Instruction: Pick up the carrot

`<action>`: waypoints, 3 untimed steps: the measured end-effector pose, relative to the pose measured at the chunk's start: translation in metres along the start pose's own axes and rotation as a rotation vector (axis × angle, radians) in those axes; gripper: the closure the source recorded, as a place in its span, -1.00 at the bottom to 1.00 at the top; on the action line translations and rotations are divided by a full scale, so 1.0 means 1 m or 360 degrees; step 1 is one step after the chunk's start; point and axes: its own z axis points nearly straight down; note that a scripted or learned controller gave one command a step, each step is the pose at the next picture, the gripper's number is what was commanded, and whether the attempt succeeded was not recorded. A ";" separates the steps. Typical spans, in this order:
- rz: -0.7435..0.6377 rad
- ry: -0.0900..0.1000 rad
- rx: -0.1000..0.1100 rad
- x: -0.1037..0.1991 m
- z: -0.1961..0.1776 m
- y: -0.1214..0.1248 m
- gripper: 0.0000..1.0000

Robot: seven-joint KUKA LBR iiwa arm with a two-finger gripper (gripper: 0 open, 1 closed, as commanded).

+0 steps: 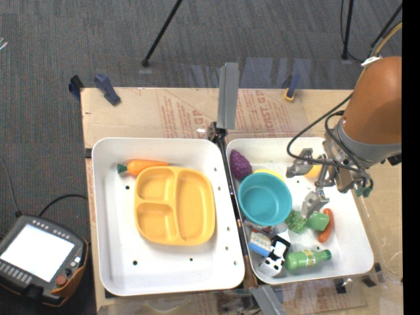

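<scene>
I see carrot (146, 166) in left bin (108, 241), touching yellow plate (175, 205) at 11 o'clock; gripper (316, 201) over right bin (354, 251), fingers parted, nothing held

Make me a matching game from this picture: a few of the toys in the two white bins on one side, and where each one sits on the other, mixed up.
Things:
1. carrot
2. blue bowl
3. purple grapes
4. green bottle

Places:
A. right bin, far-left corner
B. left bin, along the yellow plate's far edge
C. right bin, near edge
D. right bin, left of the gripper

Pairs: 1-B, 2-D, 3-A, 4-C
</scene>
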 end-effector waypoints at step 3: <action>0.0745 0.0015 -0.0013 -0.077 0.142 -0.103 -1.00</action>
